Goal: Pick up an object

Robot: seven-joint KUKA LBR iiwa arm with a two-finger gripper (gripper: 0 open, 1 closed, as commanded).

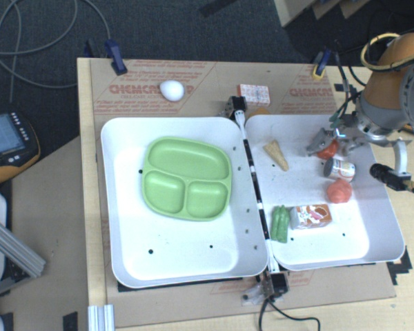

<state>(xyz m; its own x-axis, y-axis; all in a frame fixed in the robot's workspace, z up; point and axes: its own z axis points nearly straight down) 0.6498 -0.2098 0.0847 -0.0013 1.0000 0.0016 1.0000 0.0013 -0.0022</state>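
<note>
The right bin (372,247) holds several small things. A tan cone (277,155) lies at its upper left. A red ball (339,192) sits mid-right, just below a small white and red can (342,169). A red and white packet (310,216) lies beside a green pod (280,224) near the front left. My gripper (328,145) is low in the bin's upper right, right over a small red object (327,152) that touches the can's top. The arm's grey wrist (383,116) covers what lies behind it.
The left bin (124,205) carries a green divided plate (187,178). Behind the bins, a white egg (171,89) and a small patterned block (254,94) rest on the cardboard. Blue clamps (114,55) grip the back edge.
</note>
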